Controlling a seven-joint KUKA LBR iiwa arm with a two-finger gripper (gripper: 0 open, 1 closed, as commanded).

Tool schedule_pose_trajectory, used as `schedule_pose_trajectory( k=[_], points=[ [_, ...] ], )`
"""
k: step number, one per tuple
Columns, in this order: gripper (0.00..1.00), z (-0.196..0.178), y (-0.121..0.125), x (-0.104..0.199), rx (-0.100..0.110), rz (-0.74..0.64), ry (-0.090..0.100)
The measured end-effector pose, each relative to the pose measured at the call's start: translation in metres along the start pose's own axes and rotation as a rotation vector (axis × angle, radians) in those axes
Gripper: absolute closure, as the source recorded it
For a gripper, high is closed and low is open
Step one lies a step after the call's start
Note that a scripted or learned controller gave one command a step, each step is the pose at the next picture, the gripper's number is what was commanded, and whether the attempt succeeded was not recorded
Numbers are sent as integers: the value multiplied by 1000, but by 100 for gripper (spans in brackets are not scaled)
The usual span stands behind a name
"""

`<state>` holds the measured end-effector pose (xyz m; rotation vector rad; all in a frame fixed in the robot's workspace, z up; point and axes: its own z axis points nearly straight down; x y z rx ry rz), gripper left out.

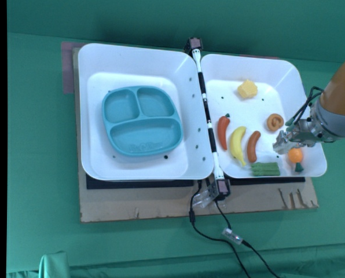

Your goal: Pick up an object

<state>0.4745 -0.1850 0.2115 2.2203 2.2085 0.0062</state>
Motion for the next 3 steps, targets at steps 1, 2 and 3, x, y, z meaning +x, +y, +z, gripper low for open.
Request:
schedule_pose_trajectory(
  k=[1,2,3],
  points=[
    [100,-83,60,-3,4,-2,0],
    [100,-114,22,84,7,-2,4],
    [100,-148,13,124,5,-2,3]
  ],
)
